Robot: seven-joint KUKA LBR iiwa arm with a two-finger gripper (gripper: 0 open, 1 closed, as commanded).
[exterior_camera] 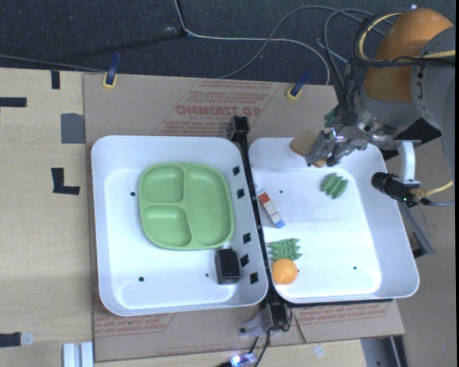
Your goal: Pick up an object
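The arm comes in from the right, its grey body and orange band [409, 33] cut off by the upper right edge of the view; the gripper [327, 153] hangs over the far left corner of the right bin [390, 281], a dark, blurred mass of metal; whether the fingers are open or closed cannot be told, since they merge with their own shadow. A tan shape [302, 144] sits just beside the gripper at the bin's rim; its identity is too unclear to name, and nothing can be seen held.

In the right bin lie four things: a small green piece [334, 185] near the gripper, ridged but too small to identify; a little red and white packet [271, 208] close to the left wall; a green leafy piece [284, 248] below it; an orange ball [284, 271] touching that leafy piece on its near side.

The left bin [111, 281] holds a green divided plate [187, 206] with three compartments, lying flat near the middle; a small black block [227, 266] stands just beside the plate's near right corner, its form hard to read.

Both bins rest on a sheet of cardboard [206, 105] with red lettering, partly covered by the bins; the cardboard lies on the wooden surface [30, 228]; cables [291, 21] trail across the dark floor behind; a black clamp between the bins hides part of their shared edge.
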